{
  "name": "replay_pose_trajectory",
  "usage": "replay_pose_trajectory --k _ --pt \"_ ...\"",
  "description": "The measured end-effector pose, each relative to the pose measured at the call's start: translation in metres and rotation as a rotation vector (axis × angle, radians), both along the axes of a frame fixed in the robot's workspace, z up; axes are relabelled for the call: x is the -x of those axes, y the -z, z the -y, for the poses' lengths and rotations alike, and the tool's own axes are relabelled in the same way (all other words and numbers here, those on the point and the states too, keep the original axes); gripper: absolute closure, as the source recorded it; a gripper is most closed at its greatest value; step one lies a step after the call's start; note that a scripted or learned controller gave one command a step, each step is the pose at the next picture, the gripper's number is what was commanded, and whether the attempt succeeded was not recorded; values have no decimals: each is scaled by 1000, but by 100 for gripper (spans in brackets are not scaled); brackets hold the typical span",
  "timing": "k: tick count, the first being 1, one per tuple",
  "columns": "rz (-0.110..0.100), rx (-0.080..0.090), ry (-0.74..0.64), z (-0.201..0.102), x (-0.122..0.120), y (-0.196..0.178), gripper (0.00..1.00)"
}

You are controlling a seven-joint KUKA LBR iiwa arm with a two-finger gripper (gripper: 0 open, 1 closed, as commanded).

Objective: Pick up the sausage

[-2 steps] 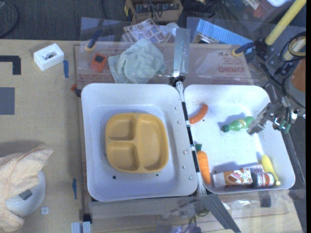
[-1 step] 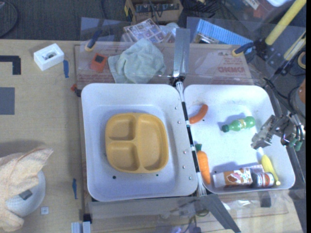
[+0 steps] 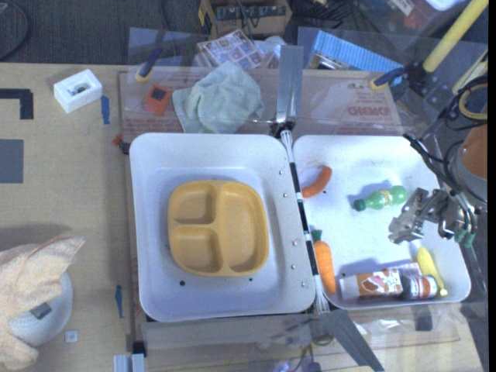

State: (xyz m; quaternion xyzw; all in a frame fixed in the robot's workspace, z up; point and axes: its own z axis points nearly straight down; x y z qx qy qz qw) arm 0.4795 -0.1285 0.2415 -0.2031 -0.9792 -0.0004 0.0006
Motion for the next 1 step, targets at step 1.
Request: replay_pose_trajectory --k 1 --pt "5 2 -31 64 0 -41 100"
